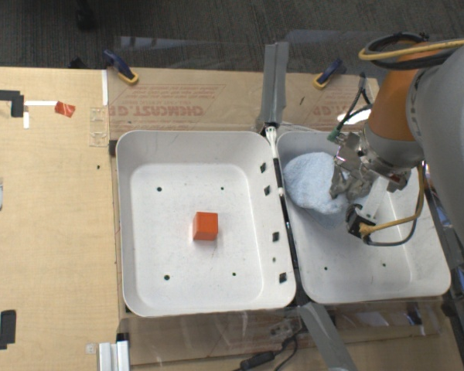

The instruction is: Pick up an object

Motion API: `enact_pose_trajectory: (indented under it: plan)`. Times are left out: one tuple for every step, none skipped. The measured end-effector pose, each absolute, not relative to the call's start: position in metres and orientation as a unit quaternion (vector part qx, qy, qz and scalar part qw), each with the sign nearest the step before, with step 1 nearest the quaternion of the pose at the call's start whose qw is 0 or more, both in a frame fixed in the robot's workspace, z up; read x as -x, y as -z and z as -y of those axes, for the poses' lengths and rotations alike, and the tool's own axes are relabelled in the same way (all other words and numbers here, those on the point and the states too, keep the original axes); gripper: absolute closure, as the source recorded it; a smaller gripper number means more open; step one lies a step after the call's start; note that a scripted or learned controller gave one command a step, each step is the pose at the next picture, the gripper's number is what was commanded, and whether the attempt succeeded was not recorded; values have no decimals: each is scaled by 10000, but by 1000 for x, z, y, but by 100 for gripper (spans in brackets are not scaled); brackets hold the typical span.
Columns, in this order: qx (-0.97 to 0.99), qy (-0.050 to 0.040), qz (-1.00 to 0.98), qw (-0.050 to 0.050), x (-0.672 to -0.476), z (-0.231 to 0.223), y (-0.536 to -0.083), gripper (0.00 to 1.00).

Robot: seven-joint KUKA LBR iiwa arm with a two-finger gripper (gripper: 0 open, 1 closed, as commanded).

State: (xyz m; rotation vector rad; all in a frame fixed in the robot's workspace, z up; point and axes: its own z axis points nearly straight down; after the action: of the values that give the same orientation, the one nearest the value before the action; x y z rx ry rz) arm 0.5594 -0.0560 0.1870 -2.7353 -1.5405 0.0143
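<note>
A pale blue rounded soft object (pixel 311 181) lies in the right bin (pixel 387 273), near its upper left part. My gripper (pixel 342 184) hangs over that bin, its fingers down at the soft object's right edge and touching or nearly touching it. An orange-red cube (pixel 206 226) rests near the middle of the left bin (pixel 151 280), far from the gripper.
A grey divider post (pixel 275 83) stands between the two bins at the back. Cardboard (pixel 185 103) lines the bench behind the bins, held by blue-and-yellow clamps (pixel 121 66). A yellow cable (pixel 393 226) loops below the wrist. A wooden board (pixel 42 207) lies to the left.
</note>
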Motion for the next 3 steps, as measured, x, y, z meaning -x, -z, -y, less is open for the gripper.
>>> enact_pose_trajectory:
  plan:
    - [9255,-53,3786,12,-500,40,-205,100]
    - [9719,-58,2353,8,-477,30,-187,100]
    - [9892,-50,1465,0,-478,39,-187,100]
